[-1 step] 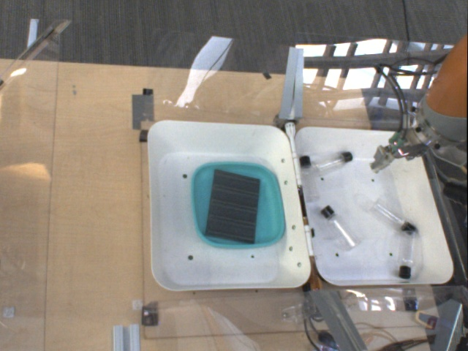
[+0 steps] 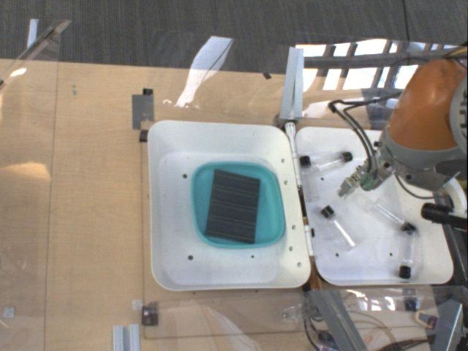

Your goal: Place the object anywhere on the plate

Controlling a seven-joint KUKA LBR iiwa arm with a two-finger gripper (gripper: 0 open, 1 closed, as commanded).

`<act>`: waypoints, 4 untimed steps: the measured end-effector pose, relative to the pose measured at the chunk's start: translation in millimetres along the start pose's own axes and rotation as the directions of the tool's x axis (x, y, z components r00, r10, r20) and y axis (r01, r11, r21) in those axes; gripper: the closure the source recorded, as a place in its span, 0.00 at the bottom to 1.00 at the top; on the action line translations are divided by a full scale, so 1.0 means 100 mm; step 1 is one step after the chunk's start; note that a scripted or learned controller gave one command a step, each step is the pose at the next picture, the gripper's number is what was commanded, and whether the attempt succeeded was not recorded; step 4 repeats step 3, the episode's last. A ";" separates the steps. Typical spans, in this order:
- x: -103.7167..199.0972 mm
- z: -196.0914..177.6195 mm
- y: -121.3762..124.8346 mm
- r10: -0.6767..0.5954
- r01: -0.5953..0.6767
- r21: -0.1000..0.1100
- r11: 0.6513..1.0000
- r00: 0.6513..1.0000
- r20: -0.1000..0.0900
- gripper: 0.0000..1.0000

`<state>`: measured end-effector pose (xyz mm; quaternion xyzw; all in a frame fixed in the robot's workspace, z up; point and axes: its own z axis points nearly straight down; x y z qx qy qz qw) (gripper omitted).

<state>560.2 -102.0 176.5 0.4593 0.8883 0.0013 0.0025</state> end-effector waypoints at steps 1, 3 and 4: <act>0.69 -0.41 0.16 -0.118 0.118 -0.003 0.993 0.993 0.002 1.00; 1.23 -0.11 0.44 -0.325 0.325 -0.003 0.946 0.946 0.002 0.00; 1.23 -0.11 0.44 -0.325 0.325 -0.003 0.946 0.946 0.002 0.00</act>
